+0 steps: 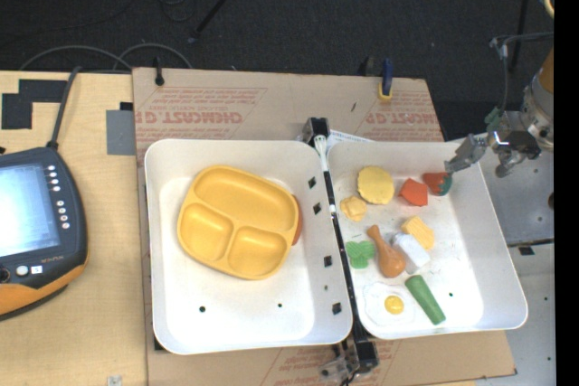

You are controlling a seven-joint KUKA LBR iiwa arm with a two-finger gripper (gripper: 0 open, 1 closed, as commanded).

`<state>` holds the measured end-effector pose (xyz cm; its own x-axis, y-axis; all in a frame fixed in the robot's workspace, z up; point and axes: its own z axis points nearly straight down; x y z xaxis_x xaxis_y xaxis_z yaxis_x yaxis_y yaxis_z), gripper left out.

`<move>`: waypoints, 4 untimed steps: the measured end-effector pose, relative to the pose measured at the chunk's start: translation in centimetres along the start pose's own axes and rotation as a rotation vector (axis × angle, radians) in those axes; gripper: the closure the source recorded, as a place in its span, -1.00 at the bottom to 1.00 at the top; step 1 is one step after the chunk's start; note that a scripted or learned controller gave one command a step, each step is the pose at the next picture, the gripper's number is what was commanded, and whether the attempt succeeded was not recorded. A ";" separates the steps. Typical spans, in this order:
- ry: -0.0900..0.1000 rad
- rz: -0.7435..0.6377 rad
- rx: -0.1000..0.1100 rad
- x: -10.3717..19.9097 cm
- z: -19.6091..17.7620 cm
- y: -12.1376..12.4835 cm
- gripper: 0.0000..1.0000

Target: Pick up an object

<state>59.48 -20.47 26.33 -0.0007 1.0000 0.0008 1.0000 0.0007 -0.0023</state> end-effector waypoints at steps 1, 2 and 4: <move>0.007 -0.003 0.014 6.7 10.1 -5.0 -1.00; -0.010 0.004 -0.018 11.0 15.8 -7.2 -1.00; 0.003 -0.008 -0.005 19.8 7.2 -7.3 1.00</move>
<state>52.10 -0.70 19.16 -0.0086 1.0000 0.0036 1.0000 0.0086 0.0024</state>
